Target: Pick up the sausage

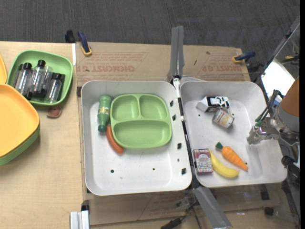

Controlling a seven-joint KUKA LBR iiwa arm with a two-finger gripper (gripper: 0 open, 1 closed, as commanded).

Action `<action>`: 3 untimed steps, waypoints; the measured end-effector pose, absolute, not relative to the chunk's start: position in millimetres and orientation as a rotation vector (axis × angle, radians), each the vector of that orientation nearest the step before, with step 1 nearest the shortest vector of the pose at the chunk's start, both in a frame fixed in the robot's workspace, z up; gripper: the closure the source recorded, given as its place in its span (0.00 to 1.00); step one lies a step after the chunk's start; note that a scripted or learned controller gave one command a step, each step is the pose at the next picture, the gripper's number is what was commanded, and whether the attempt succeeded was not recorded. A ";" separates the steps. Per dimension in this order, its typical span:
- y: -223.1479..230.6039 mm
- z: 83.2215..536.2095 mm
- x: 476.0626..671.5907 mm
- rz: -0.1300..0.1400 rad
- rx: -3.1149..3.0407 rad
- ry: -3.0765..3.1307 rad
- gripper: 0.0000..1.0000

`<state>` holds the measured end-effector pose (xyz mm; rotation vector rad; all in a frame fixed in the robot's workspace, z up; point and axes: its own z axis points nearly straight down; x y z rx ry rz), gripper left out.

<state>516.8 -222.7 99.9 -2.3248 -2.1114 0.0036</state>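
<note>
Sausage (114, 140) lies tucked against the green divided plate's (141, 120) lower-left edge, just below the green bottle (103, 112). End effector (257, 136) hovers well right of the plate; can't tell its opening. I'd come down from the plate-free side, or it'll snag the rim.

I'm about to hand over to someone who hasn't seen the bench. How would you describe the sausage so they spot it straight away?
Look in the left bin, where a green divided plate lies. The sausage lies against that plate's lower left corner, slanting, just below a green bottle. It is the orange-red, finger-shaped thing in that bin; the plate and bottle beside it are green.
</note>
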 end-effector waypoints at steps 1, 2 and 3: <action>-195.9 114.8 477.0 0.002 -2.188 -2.251 1.00; -221.8 90.3 476.4 0.004 -2.579 -1.789 1.00; -206.8 90.5 551.1 0.006 -2.706 -1.593 1.00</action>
